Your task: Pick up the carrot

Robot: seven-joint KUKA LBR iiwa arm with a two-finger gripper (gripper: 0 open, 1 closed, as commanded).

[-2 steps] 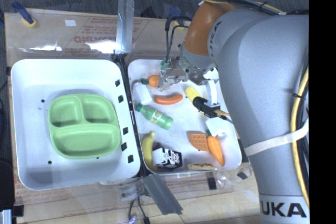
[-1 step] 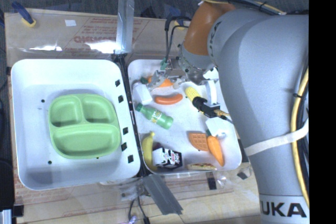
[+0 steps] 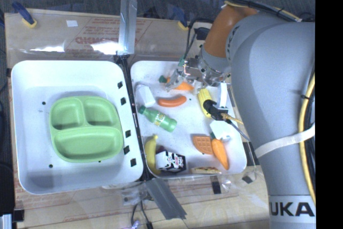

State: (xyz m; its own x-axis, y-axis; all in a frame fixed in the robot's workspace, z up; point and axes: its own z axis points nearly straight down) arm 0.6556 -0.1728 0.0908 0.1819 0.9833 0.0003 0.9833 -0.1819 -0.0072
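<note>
The grey arm (image 3: 268, 94), a smooth rounded shell with an orange band near its wrist, reaches in from the right over the right bin (image 3: 140, 73), a shallow white plastic tub with rounded corners. Its gripper (image 3: 185, 75) hangs low at the far end of that bin, above a small orange piece with a green end (image 3: 181, 85); whether the jaws stand apart or together cannot be told, since the wrist and its fittings crowd that spot. The carrot (image 3: 220, 153), a smooth tapered orange cone with a bit of green at its wide end, lies near the bin's front right corner, well apart from the gripper and not held. Just beside it on the left sits a waffle (image 3: 202, 143), tan and squarish with a gridded face. Further back lie a glossy orange-red sausage (image 3: 172, 101), slightly curved, and a yellow corn cob (image 3: 205, 102) with a bumpy surface next to the arm. Near the middle, a green bottle (image 3: 159, 118) with a pale label rests on its side at a slant. At the front left, a curved yellow banana (image 3: 150, 153) touches a small black-and-white carton (image 3: 172, 161). The left bin (image 3: 27, 115) holds a matt light-green divided plate (image 3: 84, 128) with three shallow compartments and rounded corners.
</note>
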